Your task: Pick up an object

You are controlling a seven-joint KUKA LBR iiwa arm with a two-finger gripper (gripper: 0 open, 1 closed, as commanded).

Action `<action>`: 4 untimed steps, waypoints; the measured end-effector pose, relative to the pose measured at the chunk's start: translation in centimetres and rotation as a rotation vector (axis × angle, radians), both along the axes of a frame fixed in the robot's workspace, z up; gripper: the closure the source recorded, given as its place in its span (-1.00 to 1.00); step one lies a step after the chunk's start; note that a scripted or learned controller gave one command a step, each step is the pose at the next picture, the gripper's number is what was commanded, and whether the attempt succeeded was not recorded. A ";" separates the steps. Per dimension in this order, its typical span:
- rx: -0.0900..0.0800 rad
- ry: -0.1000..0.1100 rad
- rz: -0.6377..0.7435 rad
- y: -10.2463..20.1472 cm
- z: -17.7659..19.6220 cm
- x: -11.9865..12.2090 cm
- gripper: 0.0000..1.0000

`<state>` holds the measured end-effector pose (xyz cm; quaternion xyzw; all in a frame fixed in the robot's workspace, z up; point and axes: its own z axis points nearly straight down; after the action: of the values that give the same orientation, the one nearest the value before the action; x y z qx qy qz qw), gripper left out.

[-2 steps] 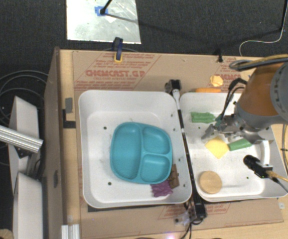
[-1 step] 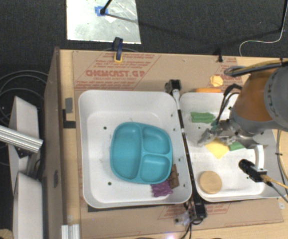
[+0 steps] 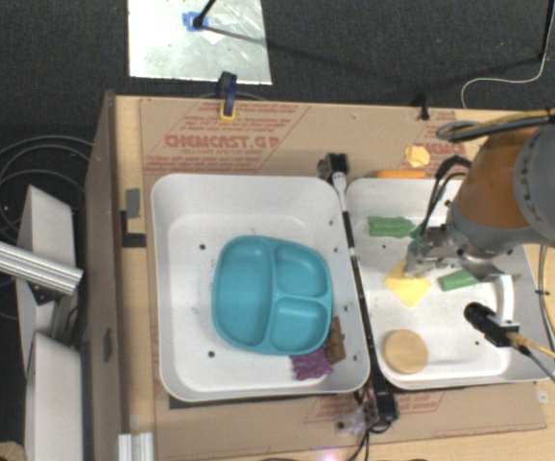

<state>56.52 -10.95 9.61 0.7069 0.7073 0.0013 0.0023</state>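
- the arm (image 3: 508,190) reached in from the right over the right bin (image 3: 450,339), and the claw (image 3: 420,257) hung low near the bin's middle.
- whether the claw was released or clenched could not be told, and nothing showed plainly in its grip.
- a yellow wedge (image 3: 409,289) lay on the bin floor just below the claw, touching it or nearly so; which of the two could not be told.
- a green block (image 3: 388,226) lay just up and left of the claw, and a second green bar (image 3: 457,280) lay just right of the wedge, partly under the wrist.
- a tan disc (image 3: 405,351) sat near the front of the right bin, apart from the wedge.
- an orange piece (image 3: 402,173) lay at that bin's far rim.
- the left bin (image 3: 186,257) held a teal plate (image 3: 273,296) with three sections, set right of centre.
- a purple lump (image 3: 308,365) and a brown piece (image 3: 335,342) lay against the plate's front right edge.
- both bins stood side by side on the table (image 3: 220,133).
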 end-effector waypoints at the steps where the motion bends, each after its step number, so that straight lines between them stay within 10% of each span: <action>1: 0.000 0.002 -0.002 -3.0 3.7 -2.1 1.00; 2: 0.001 0.003 0.000 -2.8 3.5 -2.0 -1.00; 3: 0.000 0.000 0.005 -3.2 -1.2 0.2 -1.00; 4: 0.000 0.000 0.011 -0.8 -1.0 10.5 -1.00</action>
<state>67.04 -11.74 8.64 0.7029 0.7113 0.0012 0.0021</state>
